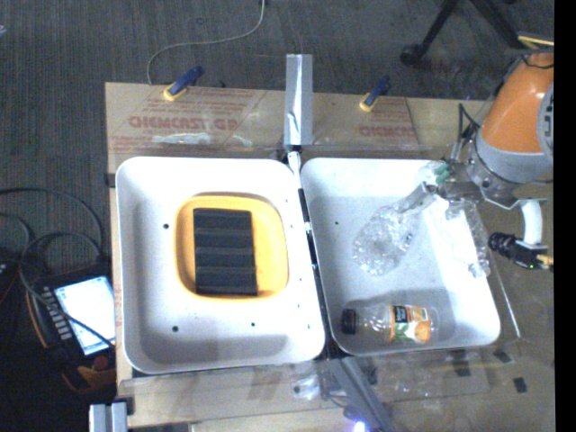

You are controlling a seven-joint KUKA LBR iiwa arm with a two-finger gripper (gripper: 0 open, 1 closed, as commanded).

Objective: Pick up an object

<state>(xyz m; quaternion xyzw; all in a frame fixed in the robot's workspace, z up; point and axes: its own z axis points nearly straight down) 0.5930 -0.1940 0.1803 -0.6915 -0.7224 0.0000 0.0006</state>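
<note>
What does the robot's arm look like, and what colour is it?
The arm has a big rounded orange part with grey and white next to it. Below that, the gripper end is made of small grey metal pieces, and a black cable or fitting hangs by its side.

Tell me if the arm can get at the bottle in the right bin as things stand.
Probably yes. The bottle lies on its side along the near wall of the right bin, nothing on top of it. The gripper is over the same bin, by the clear plastic piece.
</note>
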